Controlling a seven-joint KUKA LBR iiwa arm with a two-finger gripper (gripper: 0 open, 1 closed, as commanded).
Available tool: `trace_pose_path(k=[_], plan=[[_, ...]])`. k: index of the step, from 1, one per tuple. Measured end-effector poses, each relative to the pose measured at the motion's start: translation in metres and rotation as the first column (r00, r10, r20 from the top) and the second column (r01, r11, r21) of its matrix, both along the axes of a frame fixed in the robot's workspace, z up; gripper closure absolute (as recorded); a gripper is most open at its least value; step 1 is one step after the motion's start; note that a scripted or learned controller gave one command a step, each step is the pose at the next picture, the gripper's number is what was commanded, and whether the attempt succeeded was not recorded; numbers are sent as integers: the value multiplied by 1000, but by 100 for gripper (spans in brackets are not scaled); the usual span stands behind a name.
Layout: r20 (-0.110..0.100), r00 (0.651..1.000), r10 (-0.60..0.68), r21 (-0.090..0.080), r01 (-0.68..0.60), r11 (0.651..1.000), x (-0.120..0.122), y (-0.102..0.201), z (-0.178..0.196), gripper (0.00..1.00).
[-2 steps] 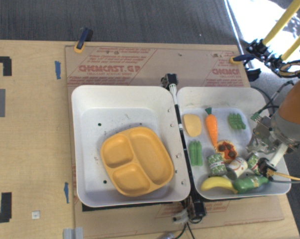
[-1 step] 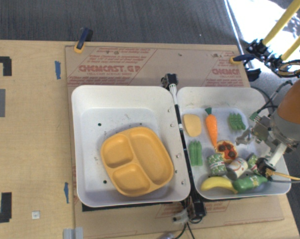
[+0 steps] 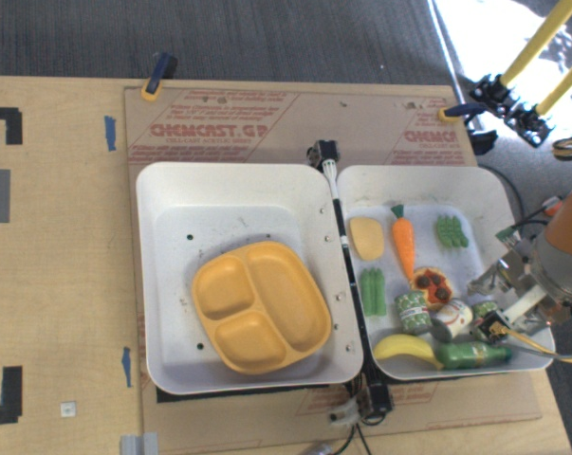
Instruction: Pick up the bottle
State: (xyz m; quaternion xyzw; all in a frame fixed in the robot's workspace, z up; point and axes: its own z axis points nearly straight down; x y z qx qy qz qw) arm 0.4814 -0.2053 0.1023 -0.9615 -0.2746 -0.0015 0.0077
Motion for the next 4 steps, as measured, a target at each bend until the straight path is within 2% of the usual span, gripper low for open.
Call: trace_pose_path(k=[1,2,3,4], plan=[[1,1000,-2,-10,2,1000,-1,-3,10,100],[0,999,-37,-15,37,999,65,-18,40,100],[1,999,-35,-6,35,999,66,-14,40,0],[0,938,-347,-15,347,938,137,2,49,0]])
